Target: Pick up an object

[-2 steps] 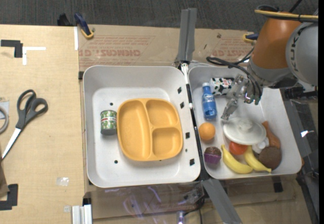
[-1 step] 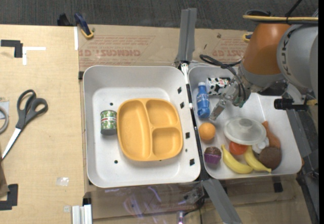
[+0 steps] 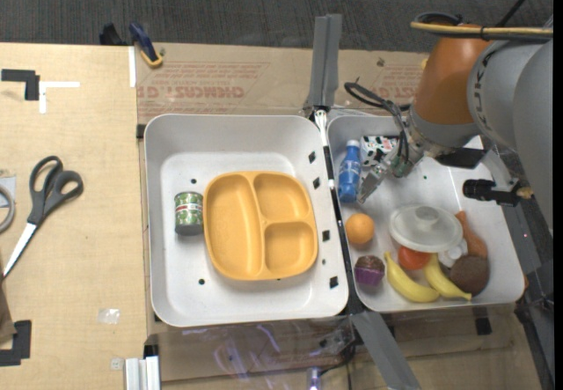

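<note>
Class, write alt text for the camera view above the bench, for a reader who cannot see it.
A grey robot arm reaches from the right into the right bin, its tool low beside a blue bottle, with an orange, bananas and a clear lid nearby. The left bin holds a yellow divided plate and a small green can; scissors lie on the bench.

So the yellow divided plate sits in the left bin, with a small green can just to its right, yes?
Not quite. The camera view shows the yellow divided plate in the left bin, but the small green can stands just to its left, not its right.
</note>
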Action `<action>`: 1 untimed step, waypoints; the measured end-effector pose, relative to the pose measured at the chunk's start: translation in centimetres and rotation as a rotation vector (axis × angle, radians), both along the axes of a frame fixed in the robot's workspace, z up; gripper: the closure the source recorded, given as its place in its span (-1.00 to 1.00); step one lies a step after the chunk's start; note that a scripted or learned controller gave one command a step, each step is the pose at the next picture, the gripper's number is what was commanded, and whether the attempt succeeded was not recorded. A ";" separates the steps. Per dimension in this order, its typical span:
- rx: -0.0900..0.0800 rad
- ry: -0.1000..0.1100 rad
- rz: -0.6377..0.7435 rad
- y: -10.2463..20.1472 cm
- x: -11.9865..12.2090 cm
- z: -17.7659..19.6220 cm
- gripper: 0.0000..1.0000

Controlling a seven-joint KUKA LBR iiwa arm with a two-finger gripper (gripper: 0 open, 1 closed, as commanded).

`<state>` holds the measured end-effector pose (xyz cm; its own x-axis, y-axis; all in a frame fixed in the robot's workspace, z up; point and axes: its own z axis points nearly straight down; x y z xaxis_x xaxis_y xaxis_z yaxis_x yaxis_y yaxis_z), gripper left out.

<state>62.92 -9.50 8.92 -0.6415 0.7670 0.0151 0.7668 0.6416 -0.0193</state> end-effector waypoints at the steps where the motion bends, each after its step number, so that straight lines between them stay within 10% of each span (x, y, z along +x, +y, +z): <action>1: 0.005 0.025 0.068 -0.8 1.1 0.0 -1.00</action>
